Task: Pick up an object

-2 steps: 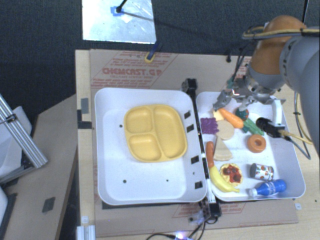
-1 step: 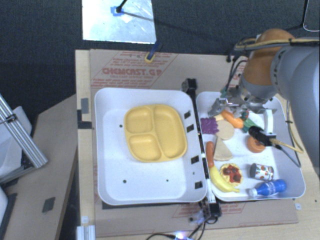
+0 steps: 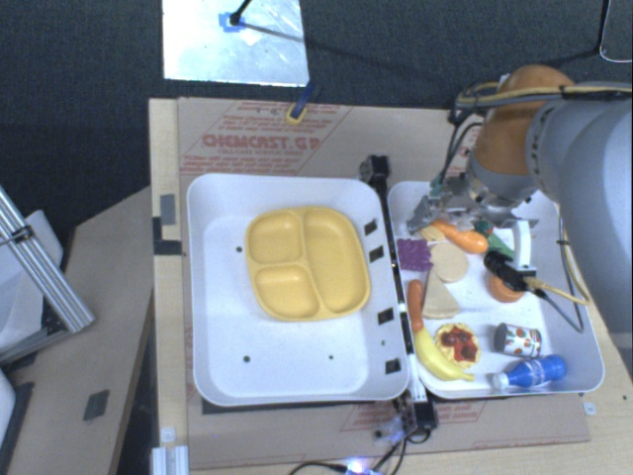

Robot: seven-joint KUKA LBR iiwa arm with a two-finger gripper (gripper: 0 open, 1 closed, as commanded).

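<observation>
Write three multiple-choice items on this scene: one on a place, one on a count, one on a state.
1. Where does the yellow plate lie?
A. left bin
B. right bin
C. on the floor

2. How many sections does the plate have?
A. two
B. three
C. five

3. How is the blue-capped bottle placed?
A. standing upright
B. lying on its side
C. hanging from the arm

Answers: 1 A, it sits inside the left bin. 2 B, ridges split it into three. 3 B, it lies flat along the right bin's front edge.

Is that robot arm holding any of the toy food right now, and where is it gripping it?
It cannot be told. The tool sits low over the right bin, near the carrot, but nothing is visibly held.
</observation>
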